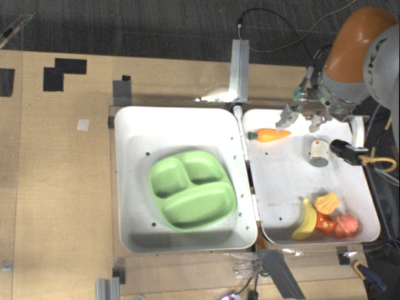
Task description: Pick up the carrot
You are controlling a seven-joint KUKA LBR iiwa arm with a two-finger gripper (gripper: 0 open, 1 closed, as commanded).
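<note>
Carrot (271,135) lying at the back of the right bin (275,186), gripper (301,120) hovering just beside it.

Green divided plate (192,188) in left bin (134,136), banana (305,220) in right bin (278,186)

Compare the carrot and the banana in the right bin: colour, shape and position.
The carrot is orange with a green end; the banana is yellow. The carrot lies straight across the bin's far edge, alone; the banana curves along the near edge, touching a heap of other toy food. The carrot is just beside the gripper; the banana is far from it. Both lie in the right bin.
</note>
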